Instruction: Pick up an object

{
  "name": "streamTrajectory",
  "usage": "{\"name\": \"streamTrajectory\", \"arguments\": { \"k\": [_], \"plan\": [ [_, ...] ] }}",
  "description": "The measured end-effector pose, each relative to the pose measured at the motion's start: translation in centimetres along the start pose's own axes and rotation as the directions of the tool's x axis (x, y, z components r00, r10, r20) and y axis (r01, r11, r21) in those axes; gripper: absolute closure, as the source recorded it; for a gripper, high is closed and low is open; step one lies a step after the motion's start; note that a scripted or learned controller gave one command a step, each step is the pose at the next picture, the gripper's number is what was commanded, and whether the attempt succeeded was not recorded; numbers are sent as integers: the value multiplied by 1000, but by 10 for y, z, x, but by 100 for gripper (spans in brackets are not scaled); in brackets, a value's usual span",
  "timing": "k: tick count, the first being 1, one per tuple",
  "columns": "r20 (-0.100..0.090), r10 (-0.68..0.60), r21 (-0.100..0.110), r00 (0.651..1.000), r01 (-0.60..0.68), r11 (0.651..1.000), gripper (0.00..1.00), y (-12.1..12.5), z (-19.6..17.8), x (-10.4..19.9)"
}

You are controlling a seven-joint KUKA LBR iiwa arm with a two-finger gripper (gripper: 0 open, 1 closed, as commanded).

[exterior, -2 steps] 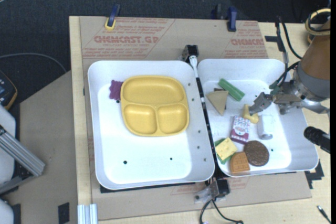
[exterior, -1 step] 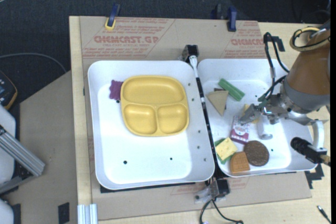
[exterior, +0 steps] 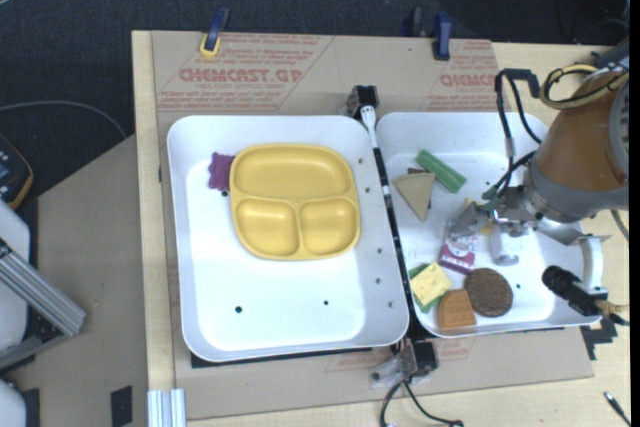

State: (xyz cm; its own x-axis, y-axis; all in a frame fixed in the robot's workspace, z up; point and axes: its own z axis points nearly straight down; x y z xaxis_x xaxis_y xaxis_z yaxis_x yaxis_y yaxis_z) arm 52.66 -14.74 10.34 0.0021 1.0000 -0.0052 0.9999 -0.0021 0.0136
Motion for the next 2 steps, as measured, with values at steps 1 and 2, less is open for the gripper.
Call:
{"name": "streamTrajectory", "arguments": {
  "k": [1,2],
  "plan": [
    [8,2,-9,1000,-2,1000,100,2,-11,-3],
    [-3,-3,7,1000,3,1000,100,13,-65,-9]
  ]
}}
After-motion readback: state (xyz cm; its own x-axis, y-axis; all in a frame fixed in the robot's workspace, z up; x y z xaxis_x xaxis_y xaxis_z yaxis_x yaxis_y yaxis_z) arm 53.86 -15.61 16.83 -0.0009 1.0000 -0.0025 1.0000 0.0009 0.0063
